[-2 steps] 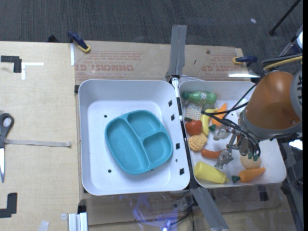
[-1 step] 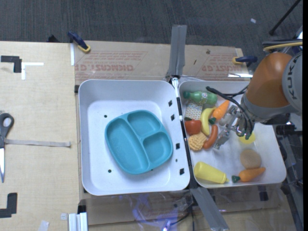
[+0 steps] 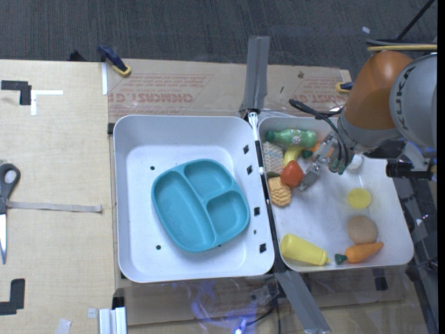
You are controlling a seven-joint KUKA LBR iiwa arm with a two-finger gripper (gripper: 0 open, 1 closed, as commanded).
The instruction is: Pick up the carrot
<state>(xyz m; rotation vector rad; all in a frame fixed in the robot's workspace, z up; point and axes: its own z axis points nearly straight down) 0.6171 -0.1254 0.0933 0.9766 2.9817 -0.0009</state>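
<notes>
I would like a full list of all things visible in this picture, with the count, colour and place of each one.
carrot: 1, orange with green end, right bin, near right corner
yellow bottle: 1, yellow, right bin, near edge
potato: 1, beige, right bin, just above the carrot
yellow disc: 1, yellow, right bin, middle right
waffle piece: 1, tan, right bin, left wall
red toy food: 1, red-orange, right bin, under the gripper
green toy: 1, green, right bin, far edge
divided plate: 1, teal, left bin
bins: 2, white, side by side
scissors: 1, grey, bench, far left
gripper: 1, grey, over the right bin's left part
</notes>
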